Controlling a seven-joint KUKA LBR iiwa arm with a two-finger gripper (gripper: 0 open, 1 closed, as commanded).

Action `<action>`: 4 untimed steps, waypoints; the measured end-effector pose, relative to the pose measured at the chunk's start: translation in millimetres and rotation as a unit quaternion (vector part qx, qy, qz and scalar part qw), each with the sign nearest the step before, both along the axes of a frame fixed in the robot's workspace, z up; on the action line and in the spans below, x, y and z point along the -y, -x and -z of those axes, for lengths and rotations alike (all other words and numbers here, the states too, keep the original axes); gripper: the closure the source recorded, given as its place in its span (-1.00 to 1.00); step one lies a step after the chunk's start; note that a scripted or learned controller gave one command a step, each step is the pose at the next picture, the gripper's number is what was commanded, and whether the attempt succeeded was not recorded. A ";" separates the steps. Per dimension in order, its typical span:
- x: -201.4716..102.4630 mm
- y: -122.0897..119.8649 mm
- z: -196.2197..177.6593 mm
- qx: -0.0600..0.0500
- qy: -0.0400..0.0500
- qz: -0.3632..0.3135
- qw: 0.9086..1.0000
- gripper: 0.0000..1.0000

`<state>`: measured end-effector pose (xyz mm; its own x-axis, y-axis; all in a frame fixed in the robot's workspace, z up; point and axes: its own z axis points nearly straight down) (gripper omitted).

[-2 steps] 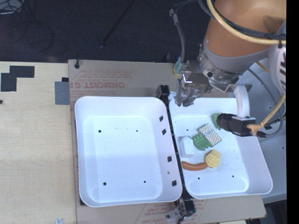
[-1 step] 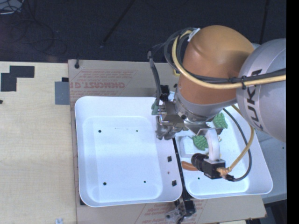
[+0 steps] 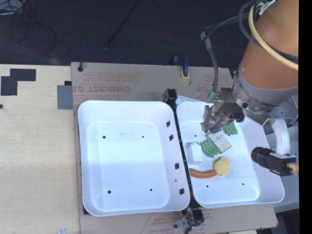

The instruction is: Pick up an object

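Observation:
My gripper [image 3: 210, 126] hangs over the upper middle of the right bin [image 3: 253, 191]. Just below it lies a cluster of small things: a green ridged piece [image 3: 209, 148], a checkered white packet [image 3: 222, 142], a green bit [image 3: 230, 128] to the gripper's right, and a white block [image 3: 196, 152]. Lower down lie a yellow waffle-like piece [image 3: 222, 165] and an orange-red sausage shape [image 3: 202, 173]. The gripper's dark fingers point down toward the cluster, and I see nothing between them.
The left bin [image 3: 92, 130] sits beside the right one, split by a black divider with clips [image 3: 178, 145]. Both rest on a cardboard sheet [image 3: 122, 79] on a pale bench.

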<state>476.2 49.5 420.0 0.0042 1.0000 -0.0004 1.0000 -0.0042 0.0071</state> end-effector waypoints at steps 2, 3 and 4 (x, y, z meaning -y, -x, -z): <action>-62.8 -36.8 -80.4 -0.001 -0.001 -0.005 1.000 1.00; -40.0 -69.6 136.3 -0.014 0.002 -0.001 1.000 1.00; -27.7 -46.6 10.3 0.001 -0.001 -0.002 1.000 1.00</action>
